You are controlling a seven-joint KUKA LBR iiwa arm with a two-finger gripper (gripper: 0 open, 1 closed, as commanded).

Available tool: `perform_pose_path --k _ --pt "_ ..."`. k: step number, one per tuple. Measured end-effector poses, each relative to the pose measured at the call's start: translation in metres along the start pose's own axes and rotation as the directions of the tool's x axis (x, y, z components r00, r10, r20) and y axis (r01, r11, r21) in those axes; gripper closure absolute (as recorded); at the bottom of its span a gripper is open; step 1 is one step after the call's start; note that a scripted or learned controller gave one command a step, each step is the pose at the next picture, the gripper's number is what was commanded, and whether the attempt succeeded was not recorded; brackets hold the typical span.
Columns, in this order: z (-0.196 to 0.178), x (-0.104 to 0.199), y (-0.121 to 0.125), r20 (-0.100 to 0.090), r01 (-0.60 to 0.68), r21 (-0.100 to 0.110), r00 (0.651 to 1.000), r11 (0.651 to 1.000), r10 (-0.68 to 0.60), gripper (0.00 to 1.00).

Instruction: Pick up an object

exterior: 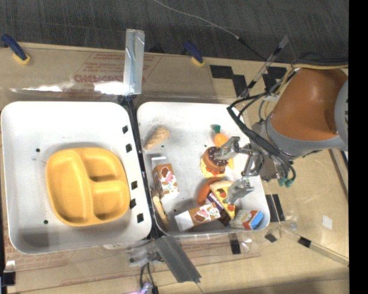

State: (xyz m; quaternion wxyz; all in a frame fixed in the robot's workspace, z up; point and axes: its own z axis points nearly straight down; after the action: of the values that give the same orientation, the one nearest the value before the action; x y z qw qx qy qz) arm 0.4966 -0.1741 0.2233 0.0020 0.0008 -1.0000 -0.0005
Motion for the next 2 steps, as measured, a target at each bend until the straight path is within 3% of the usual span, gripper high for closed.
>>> perform_pose_path --k 1,2 --pt "0.118 -0.051 -0.032 0.014 0.074 0.004 0.997 0.997 -0.074 0.00" --pt "0.123 -0.083 -0.037 0.015 0.106 0.006 0.994 0.994 -0.106 0.00"
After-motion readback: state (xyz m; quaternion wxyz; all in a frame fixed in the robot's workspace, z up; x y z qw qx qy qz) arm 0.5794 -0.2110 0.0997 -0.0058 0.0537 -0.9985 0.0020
